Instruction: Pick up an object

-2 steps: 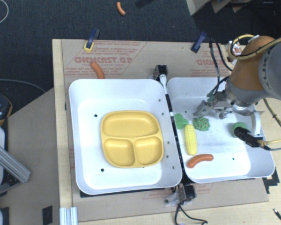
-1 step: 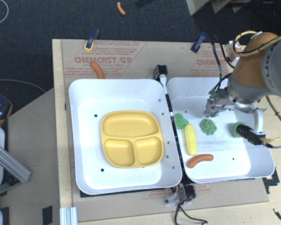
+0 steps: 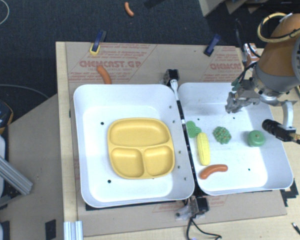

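The right bin holds a green broccoli floret, a yellow corn cob, an orange sausage, a small green piece by the left wall and a round green piece at the right. My gripper hangs over the bin's back right part, above and to the right of the broccoli, with nothing between its fingers that I can see. The left bin carries a yellow divided plate.
A spare orange sausage lies on the cardboard behind the left bin, and another on the dark floor. Blue clamps hold the board's back edge. A black clip sits between the bins.
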Robot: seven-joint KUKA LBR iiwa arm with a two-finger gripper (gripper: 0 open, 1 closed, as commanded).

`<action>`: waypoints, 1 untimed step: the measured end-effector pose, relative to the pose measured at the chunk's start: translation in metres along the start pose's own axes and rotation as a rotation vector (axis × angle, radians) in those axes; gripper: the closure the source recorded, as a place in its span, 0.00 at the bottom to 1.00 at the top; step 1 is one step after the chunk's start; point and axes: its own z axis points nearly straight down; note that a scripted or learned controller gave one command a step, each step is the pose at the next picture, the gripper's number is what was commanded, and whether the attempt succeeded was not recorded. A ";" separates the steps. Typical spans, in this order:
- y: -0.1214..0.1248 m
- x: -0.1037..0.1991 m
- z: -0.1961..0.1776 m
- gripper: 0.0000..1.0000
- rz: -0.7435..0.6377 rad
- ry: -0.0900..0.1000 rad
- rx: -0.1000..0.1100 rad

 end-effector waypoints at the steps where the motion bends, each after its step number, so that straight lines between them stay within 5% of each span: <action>1: 0.002 0.000 -0.054 1.00 0.000 -0.001 -0.001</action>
